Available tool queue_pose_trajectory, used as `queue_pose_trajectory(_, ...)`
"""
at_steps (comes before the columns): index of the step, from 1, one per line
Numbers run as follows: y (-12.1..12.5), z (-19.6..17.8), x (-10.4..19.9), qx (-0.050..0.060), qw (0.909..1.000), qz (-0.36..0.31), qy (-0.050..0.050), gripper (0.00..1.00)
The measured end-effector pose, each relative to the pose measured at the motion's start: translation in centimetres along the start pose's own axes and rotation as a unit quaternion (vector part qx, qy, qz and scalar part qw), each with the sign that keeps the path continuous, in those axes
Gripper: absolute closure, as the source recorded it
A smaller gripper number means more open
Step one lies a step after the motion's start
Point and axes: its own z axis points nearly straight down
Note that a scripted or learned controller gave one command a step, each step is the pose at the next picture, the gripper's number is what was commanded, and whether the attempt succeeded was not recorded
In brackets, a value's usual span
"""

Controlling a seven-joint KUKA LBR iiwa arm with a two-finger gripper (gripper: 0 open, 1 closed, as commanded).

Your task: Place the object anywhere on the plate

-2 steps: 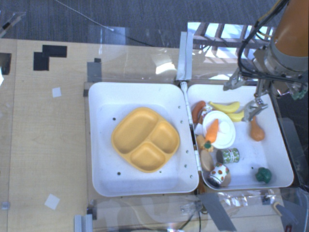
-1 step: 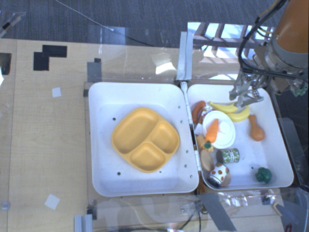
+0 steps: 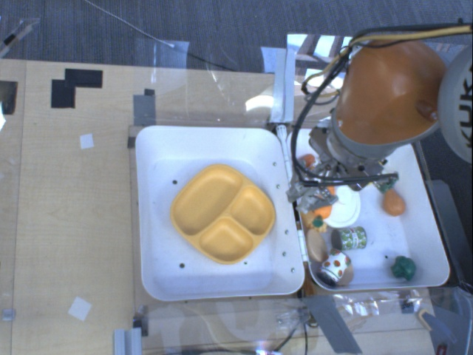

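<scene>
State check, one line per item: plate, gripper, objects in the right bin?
yellow plate: upright in left bin, nothing on it
gripper: low over right bin's left edge
green can: on its side
white disc: lying flat
orange carrot: lying in bin
green broccoli: near bin's corner

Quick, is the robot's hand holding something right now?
Gripper: cannot be told; it is low over the right bin, among the toys.

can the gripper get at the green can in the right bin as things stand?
Probably yes: the green can lies uncovered just below the gripper, though a white lid and other small items crowd it.
</scene>
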Motion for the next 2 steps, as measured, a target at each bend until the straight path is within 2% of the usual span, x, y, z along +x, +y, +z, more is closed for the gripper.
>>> queue_pose_trajectory(1,8.92,11.50,-1.80,-0.003,0.9999,-0.013,0.003,1.00)
queue_pose_trajectory(2,8.43,11.14,-1.81,0.000,1.0000,-0.009,0.000,0.00)
